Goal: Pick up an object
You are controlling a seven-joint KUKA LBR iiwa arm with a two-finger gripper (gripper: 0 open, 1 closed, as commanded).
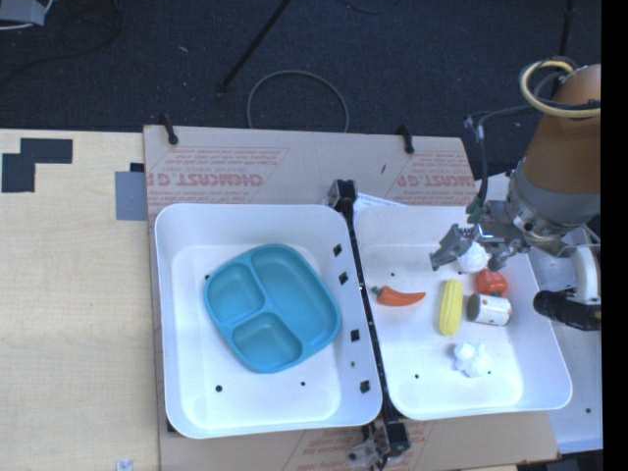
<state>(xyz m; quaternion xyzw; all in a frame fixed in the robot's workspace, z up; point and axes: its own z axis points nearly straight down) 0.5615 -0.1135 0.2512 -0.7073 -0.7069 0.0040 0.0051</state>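
Gripper (478, 246) sits over your right bin's (549, 391) far edge, fingers spread around a white crumpled object (474, 257), not clamped; tomato (491, 283) just beside it, corn (449, 306) nearer you

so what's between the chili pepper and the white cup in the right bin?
The corn cob, standing lengthwise between the chili pepper and the white cup, seen in the camera view.

Two white bins (186, 263) sit on the cardboard-covered bench (245, 170).
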